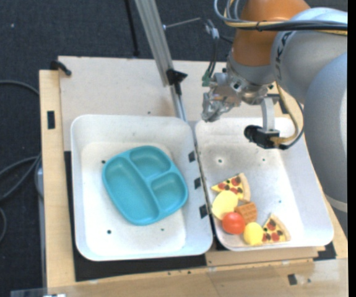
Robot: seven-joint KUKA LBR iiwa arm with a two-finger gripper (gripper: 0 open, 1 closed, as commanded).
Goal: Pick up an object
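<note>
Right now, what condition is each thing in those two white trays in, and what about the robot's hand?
Blue plate: lying flat in the left bin, nothing in its compartments.
Pizza slices: lying flat in the right bin.
Tomato: resting among the toy food, untouched.
Yellow pieces: resting beside the tomato.
Cracker: lying in the pile.
Hand: above the right bin's far corner, holding nothing visible.

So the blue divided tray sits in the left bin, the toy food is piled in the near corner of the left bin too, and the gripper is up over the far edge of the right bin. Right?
Not quite. The camera view shows the toy food in the near part of the right bin, not the left one. The rest stands: the blue divided tray lies in the left bin, and the gripper is up over the far edge of the right bin.
</note>
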